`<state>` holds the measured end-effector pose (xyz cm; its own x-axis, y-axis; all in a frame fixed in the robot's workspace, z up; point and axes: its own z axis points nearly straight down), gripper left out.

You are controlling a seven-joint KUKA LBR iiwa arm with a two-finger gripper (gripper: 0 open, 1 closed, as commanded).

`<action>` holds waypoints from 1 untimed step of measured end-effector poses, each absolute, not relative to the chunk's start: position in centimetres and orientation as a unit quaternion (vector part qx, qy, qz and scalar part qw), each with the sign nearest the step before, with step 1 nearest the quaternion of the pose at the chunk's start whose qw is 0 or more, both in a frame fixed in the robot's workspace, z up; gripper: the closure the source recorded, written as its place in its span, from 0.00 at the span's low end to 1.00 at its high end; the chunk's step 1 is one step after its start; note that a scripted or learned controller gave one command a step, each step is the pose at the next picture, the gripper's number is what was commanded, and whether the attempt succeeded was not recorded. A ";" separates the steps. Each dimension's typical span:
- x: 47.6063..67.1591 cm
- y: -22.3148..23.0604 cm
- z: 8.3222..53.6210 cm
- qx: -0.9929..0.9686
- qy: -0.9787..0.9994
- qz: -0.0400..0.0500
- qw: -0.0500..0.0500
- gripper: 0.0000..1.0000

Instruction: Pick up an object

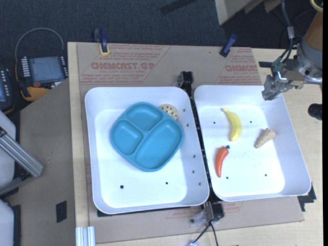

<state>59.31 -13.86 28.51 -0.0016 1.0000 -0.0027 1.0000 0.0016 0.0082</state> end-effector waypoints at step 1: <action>57.7 -8.4 28.2 0.705 0.709 0.000 -0.002 1.00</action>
<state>57.67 -8.43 28.25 -0.0053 1.0000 0.0023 1.0000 0.0053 -0.0021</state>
